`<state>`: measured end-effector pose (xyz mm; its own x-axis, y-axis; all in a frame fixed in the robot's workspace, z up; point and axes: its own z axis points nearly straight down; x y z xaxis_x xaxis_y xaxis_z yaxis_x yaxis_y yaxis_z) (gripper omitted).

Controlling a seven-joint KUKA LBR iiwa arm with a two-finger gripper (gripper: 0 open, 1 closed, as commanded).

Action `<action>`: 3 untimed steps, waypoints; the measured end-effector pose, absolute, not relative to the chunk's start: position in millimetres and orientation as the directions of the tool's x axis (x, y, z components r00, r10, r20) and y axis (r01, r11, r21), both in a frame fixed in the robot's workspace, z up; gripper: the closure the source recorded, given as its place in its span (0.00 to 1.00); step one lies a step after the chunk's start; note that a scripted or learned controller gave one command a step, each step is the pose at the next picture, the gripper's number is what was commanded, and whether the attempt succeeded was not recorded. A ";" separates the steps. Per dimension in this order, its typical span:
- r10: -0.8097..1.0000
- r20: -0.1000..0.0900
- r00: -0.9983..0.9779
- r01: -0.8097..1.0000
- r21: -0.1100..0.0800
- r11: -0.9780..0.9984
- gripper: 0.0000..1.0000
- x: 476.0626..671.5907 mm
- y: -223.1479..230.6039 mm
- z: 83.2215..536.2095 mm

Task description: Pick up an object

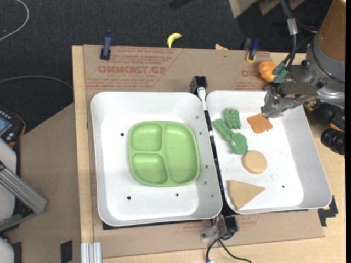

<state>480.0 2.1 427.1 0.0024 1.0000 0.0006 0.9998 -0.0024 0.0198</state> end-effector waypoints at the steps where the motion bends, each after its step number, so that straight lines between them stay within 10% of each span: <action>1: 1.000 0.000 -0.005 1.000 -0.018 0.005 1.00 476.5 64.7 263.4; 2: 1.000 0.004 -0.004 1.000 0.014 0.004 1.00 488.9 89.7 383.5; 3: 1.000 0.000 -0.001 1.000 0.003 0.001 1.00 488.0 88.3 387.3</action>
<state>488.0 88.3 387.3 -0.0013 1.0000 -0.0001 1.0000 0.0013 0.0028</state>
